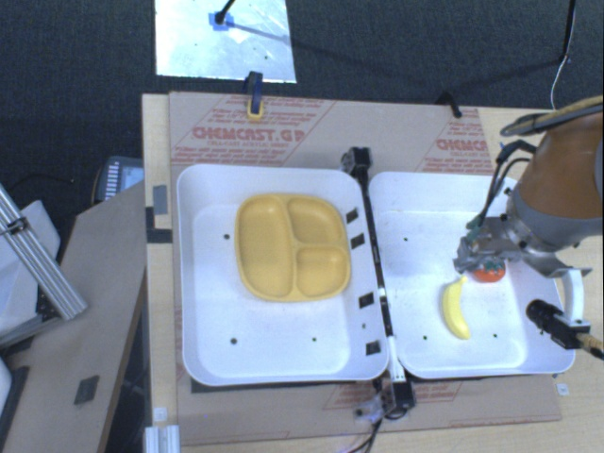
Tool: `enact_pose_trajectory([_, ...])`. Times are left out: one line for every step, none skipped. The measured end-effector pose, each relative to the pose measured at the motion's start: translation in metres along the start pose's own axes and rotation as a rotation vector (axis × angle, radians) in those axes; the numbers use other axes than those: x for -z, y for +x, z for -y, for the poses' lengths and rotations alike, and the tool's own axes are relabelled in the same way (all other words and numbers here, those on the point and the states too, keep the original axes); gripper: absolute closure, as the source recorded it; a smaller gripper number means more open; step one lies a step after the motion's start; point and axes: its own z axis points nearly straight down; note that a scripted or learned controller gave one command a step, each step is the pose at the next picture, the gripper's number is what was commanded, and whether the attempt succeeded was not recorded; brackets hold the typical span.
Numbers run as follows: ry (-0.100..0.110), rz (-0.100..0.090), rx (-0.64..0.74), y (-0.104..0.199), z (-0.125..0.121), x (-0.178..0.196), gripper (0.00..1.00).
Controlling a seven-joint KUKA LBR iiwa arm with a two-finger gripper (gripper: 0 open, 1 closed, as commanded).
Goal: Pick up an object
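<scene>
- Gripper: low in the right bin, directly over a small red object; finger opening could not be told, nor any hold.
- Banana: lay just beside, on the bin floor.
- Yellow divided plate: sat in the left bin.
- Progress: nothing lifted; grasp and lift remained, judging by position.

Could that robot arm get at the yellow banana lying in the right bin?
Probably yes. The banana lies bare on the right bin floor, just below the gripper, with only a small red object beside it.
</scene>
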Motion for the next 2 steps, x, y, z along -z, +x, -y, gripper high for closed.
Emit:
enact_pose_trajectory([0.001,0.0,0.005,0.0,-0.002,0.035,1.0])
enact_pose_trajectory([0.005,-0.004,0.01,0.054,-0.001,0.024,1.0])
